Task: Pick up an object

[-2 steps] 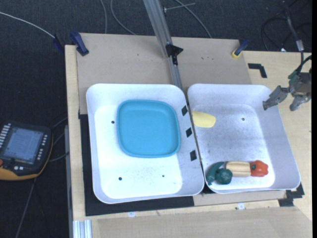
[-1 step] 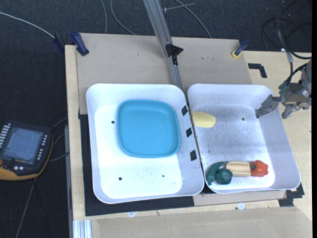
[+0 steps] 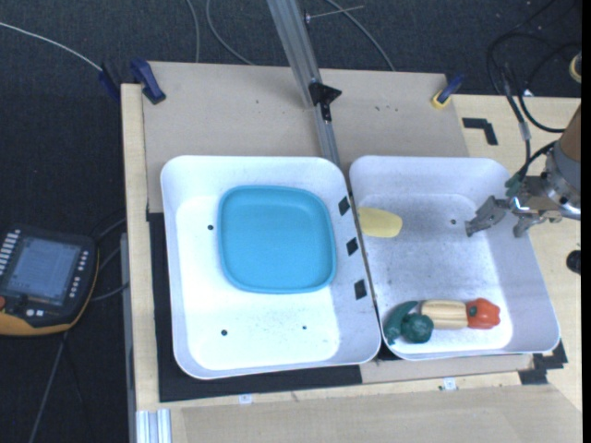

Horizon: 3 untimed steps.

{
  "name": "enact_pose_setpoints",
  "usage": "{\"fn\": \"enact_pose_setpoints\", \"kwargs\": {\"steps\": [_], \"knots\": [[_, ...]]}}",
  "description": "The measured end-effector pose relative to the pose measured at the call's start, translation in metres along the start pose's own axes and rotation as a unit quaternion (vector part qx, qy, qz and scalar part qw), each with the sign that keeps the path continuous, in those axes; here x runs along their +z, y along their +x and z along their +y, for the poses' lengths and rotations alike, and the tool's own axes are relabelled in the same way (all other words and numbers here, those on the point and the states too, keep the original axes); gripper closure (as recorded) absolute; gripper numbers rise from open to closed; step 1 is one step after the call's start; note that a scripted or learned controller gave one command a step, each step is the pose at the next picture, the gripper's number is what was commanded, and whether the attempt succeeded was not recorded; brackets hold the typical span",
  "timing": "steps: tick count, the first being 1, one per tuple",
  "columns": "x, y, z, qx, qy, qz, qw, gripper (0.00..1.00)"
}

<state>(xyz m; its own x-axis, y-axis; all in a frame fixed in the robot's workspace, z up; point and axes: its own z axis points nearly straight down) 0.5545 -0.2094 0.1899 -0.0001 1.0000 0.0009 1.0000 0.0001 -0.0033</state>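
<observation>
My gripper (image 3: 503, 221) hangs over the right side of the right bin (image 3: 434, 178), its two fingers spread open with nothing between them. A pale yellow piece (image 3: 379, 221) lies at the bin's left wall. Along the near edge lie a dark green round object (image 3: 409, 326), a tan stick-shaped piece (image 3: 445, 314) and a red pepper-like object (image 3: 483, 313), side by side and touching. All of them sit well below and left of the gripper.
The left bin (image 3: 194, 247) holds a blue square plate (image 3: 277, 238). A metal rail (image 3: 300, 44) runs from the top down to the gap between the bins. Blue clamps (image 3: 146, 79) sit at the bench's back corners. A handheld pendant (image 3: 42, 280) lies on the floor at left.
</observation>
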Motion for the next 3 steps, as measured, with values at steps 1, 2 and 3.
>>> {"fn": "enact_pose_setpoints", "kwargs": {"steps": [1,2,3], "knots": [[0.043,-0.002,0.004,0.0,0.0,0.0,1.0,0.0],[0.03,-0.002,0.005,0.0,-0.003,-0.001,1.0,1.0],[-0.013,0.0,0.004,0.0,-0.003,-0.001,1.0,1.0]]}}
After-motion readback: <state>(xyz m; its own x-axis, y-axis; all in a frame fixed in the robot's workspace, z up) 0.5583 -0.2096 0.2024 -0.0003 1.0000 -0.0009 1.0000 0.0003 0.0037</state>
